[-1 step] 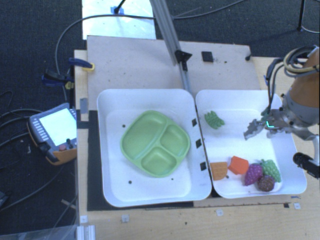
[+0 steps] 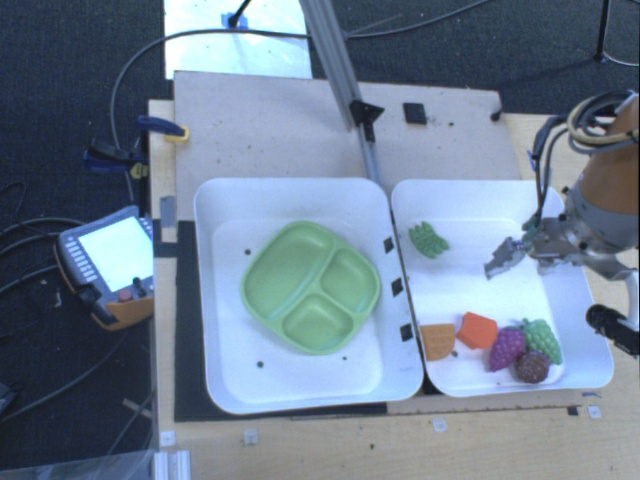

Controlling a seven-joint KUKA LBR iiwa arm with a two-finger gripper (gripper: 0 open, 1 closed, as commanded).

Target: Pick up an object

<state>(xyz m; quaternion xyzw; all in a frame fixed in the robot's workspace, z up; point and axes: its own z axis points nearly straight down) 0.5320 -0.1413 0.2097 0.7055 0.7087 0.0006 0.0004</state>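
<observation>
My gripper [image 2: 512, 245] hangs over the middle of the right bin [image 2: 470, 203], open, with nothing between its fingers. A small green leafy toy [image 2: 428, 239] lies to its left near the bin's back left. Along the bin's front lie a flat orange square [image 2: 437, 340], an orange-red block [image 2: 478, 330], a purple grape bunch [image 2: 507, 348], a green grape bunch [image 2: 543, 338] and a dark brown round piece [image 2: 532, 367]. The gripper is apart from all of them.
The left bin [image 2: 225, 368] holds a green divided plate [image 2: 311, 286]. A slanted metal pole [image 2: 335, 53] crosses the bench's back above the bins' shared edge. A pendant with a screen [image 2: 108, 263] lies on the floor at the left.
</observation>
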